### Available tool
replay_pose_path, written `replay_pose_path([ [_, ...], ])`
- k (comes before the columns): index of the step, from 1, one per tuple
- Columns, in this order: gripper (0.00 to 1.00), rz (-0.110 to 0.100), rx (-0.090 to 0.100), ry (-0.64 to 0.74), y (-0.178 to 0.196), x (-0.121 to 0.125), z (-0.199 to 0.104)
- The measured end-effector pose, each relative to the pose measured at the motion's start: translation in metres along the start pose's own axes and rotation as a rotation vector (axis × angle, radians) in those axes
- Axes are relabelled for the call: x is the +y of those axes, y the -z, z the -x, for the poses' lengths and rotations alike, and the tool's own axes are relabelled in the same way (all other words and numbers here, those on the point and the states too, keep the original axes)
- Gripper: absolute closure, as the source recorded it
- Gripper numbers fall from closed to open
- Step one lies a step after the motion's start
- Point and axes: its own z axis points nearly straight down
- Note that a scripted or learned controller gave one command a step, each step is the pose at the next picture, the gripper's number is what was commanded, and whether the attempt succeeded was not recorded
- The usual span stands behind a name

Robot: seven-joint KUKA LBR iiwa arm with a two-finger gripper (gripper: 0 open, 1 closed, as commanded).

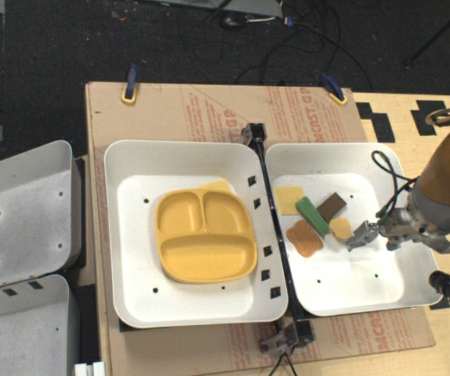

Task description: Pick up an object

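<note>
I see my gripper [358, 236] low beside the yellow piece [340, 227], fingers' state unclear, seemingly nothing lifted yet.

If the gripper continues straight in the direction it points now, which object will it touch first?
The gripper points left, toward the cluster in the right bin. The small yellow piece lies nearest its tip, so probably that first, then the green block. Its height above them is unclear, so it might pass over.
</note>
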Motion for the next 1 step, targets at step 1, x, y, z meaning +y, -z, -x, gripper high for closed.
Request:
replay_pose_path([
  [1, 1.0, 0.005, -0.003, -0.001, 0.0129, 0.0013, 0.0012],
])
